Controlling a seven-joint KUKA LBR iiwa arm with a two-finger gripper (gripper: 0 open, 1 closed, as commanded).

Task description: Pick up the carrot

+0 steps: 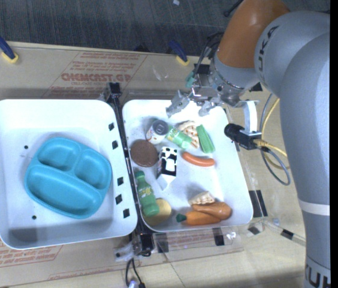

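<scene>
Cardboard-covered worktop (97, 71), two white bins. Orange tapered carrot (200, 218): right bin (241, 179), near edge. Grey arm's pincer (194, 105): above far rim, apparently released, grasping nothing.

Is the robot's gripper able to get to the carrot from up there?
Probably yes. The carrot lies uncovered at the near edge of the right bin, but a bread roll touches it, and the gripper hovers at the far end.

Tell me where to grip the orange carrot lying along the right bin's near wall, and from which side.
Grip the orange carrot at mid-length, coming straight down, fingers closing across its thin width. It lies flat, lengthwise beside the right white bin's near wall, with a brown bread roll touching its far side, so clearance looks tight.
</scene>
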